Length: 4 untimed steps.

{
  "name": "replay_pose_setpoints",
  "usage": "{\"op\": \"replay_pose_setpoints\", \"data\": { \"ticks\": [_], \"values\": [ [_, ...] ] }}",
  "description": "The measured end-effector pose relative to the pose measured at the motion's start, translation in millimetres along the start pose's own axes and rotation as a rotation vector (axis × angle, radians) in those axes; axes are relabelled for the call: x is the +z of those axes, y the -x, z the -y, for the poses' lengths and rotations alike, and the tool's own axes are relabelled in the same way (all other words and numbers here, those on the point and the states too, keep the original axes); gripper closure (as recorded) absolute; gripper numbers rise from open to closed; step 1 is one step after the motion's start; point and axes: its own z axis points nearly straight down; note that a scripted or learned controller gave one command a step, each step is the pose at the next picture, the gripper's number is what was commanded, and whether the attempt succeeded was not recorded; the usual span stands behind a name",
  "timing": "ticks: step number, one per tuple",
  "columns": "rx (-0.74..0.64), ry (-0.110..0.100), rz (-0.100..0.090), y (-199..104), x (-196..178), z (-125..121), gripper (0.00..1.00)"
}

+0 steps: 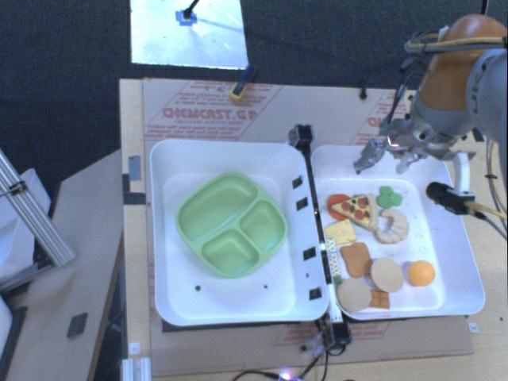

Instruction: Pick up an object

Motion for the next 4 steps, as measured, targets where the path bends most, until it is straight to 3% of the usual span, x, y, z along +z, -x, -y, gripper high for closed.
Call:
{"op": "replay_pose_setpoints", "data": {
  "ticks": [1,3,4],
  "values": [
    [-0.002,0.014,0.001,-0.1,-9.0,-2.8,0.00],
    [-0.003,0.013,0.002,-1.8,101.6,-9.1,0.00],
    [-0.004,0.017,0.002,-1.9,89.4,-10.0,1.00]
  ]
}}
